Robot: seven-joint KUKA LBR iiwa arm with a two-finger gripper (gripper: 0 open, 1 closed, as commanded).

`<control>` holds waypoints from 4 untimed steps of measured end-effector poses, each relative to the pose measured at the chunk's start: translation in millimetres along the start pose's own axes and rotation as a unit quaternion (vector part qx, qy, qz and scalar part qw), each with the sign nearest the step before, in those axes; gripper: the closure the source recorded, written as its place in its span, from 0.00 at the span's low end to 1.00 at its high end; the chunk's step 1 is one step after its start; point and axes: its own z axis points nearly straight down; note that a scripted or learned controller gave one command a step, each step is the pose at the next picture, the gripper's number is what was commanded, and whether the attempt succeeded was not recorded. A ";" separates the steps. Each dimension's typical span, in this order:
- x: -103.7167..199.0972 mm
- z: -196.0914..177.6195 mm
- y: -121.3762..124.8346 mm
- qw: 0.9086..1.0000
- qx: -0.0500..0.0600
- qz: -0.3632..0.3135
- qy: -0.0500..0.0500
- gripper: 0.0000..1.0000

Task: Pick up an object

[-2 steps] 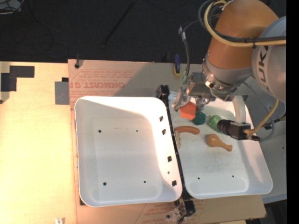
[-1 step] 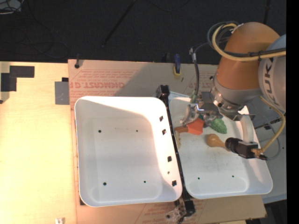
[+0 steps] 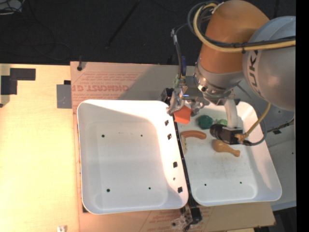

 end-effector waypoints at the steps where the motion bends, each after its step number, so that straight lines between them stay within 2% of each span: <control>1: -43.3 44.8 -83.7 1.000 0.007 0.005 0.000 1.00; 2: 24.8 -28.2 -50.8 1.000 -0.001 0.000 0.000 1.00; 3: -20.8 0.2 -111.6 1.000 0.005 0.005 -0.001 1.00; 4: 13.7 -83.1 -61.6 1.000 -0.003 0.000 0.000 1.00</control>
